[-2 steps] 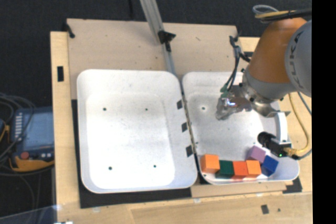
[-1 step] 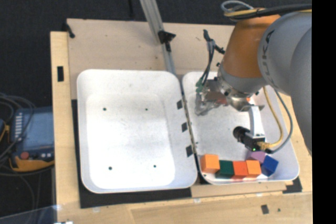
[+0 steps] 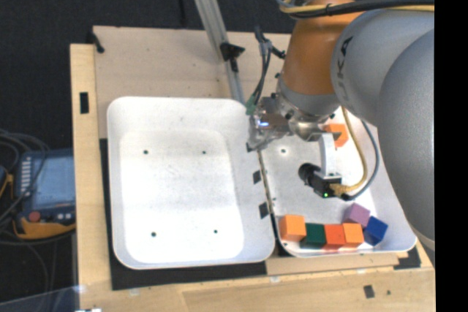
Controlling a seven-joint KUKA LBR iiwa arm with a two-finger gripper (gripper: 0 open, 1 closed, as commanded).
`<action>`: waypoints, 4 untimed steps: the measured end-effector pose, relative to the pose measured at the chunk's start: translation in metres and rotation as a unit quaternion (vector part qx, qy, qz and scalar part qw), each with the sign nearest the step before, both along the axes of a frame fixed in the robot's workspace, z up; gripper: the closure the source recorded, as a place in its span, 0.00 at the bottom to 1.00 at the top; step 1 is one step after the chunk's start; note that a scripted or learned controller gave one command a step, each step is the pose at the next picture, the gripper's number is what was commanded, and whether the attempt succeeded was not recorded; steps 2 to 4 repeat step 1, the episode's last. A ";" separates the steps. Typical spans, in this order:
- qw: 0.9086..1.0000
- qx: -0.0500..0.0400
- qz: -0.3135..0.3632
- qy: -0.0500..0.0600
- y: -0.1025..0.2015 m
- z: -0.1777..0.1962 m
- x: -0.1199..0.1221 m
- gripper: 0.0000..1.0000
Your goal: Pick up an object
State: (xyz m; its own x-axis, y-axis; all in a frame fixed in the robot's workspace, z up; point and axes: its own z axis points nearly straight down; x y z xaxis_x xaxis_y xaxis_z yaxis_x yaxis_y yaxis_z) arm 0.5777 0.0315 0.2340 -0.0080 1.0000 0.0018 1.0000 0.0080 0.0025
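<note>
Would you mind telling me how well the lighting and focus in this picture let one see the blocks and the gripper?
Camera view: even light, no strong glare on the left bin; the blocks along the right bin's near edge are sharp, with clear colours; the arm looms large and soft near the lens, hiding much of the right bin; the gripper is small and cluttered, hard to read.

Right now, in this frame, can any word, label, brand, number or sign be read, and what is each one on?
No text can be read anywhere.
Handheld control unit at the left edge: its screen and buttons are too blurred to read.
Small dark tags on the wooden bench: too small to show any lettering.
Coloured blocks in the right bin, the left bin and the grey arm: no markings visible.
</note>
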 end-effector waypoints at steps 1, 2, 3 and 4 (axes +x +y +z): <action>1.000 0.000 0.000 0.000 0.050 0.012 0.023 1.00; 1.000 0.000 0.000 0.000 0.050 0.012 0.023 1.00; 1.000 0.000 0.000 0.000 0.050 0.012 0.023 1.00; 1.000 0.000 0.000 0.000 0.050 0.012 0.023 1.00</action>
